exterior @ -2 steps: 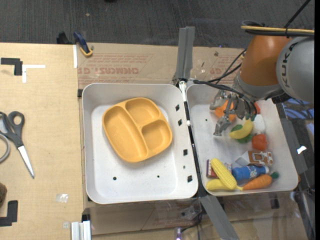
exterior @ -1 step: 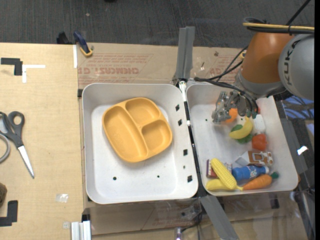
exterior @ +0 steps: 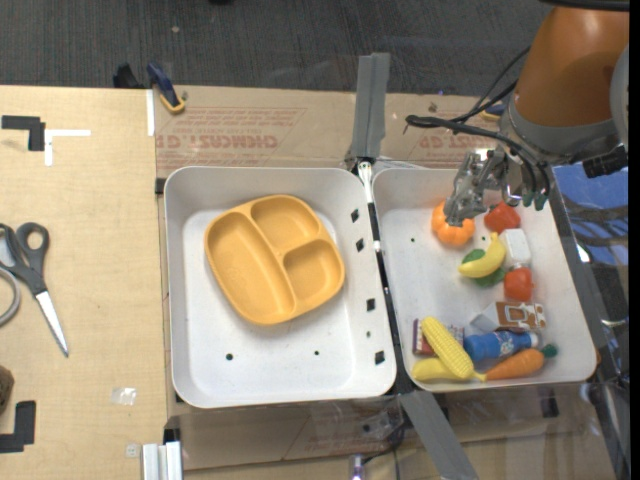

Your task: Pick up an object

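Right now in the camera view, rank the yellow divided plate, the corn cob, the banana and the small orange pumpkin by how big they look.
1. Yellow divided plate, clearly largest.
2. Corn cob.
3. Banana.
4. Orange pumpkin, partly hidden by the gripper, so its place below the banana is unsure.

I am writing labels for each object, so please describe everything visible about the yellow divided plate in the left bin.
The yellow-orange divided plastic plate lies flat, right side up, on the floor of the left shallow white bin. It is a rounded shape with raised ridges that split it into three compartments: two at the far side and one at the near right. The surface looks smooth and matte, and every compartment holds nothing. It sits turned at an angle to the bin's walls, near the middle, touching only the bin floor.
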Available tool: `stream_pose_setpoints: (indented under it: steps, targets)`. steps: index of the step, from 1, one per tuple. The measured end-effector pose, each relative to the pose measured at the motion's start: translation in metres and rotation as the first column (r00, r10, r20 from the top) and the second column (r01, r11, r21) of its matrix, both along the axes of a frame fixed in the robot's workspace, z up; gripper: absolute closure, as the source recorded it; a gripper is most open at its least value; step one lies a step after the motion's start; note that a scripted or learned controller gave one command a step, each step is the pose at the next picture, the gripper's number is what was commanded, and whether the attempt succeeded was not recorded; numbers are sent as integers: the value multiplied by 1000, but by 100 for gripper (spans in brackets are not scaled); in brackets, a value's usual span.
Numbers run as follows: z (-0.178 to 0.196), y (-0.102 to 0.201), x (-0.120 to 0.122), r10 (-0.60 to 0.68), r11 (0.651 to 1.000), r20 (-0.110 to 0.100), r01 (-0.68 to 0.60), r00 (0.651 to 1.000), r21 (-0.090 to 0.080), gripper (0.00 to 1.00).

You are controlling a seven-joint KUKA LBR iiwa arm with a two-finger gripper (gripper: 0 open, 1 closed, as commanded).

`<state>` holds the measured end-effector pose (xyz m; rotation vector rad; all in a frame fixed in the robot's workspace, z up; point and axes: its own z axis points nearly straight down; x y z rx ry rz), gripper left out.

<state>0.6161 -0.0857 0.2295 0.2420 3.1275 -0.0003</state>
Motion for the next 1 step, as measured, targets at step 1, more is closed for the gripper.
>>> stream_pose_setpoints:
  steps: [1]
  targets:
    - [-137, -9, -23, -244, 970, -2, 244, 970, 1, 100]
